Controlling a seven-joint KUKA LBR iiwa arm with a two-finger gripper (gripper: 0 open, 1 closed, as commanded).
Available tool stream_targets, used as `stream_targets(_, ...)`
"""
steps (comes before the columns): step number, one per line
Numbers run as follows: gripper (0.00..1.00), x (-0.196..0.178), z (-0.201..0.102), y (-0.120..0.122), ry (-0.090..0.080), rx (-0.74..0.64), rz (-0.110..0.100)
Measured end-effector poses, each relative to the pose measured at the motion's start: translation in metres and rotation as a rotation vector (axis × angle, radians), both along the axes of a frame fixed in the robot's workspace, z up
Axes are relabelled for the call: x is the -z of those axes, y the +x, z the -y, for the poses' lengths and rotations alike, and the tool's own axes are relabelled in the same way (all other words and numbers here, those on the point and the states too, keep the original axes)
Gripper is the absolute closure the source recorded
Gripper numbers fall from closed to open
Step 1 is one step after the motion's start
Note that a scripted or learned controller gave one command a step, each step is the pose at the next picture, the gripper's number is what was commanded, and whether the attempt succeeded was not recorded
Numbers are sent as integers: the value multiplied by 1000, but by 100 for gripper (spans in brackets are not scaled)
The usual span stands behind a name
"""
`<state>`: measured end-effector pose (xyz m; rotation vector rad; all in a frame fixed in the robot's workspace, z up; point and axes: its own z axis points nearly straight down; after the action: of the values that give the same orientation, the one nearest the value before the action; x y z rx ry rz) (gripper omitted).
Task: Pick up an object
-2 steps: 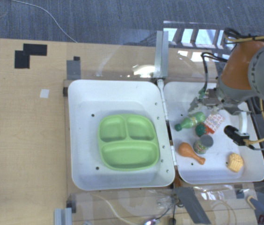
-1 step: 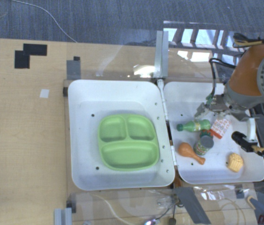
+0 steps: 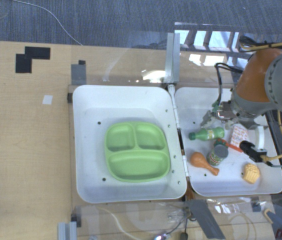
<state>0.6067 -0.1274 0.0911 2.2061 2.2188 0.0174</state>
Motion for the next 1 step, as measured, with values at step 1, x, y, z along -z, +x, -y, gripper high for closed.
stream_targets(1, 0, -1, 19, -34, -1, 2, 0)
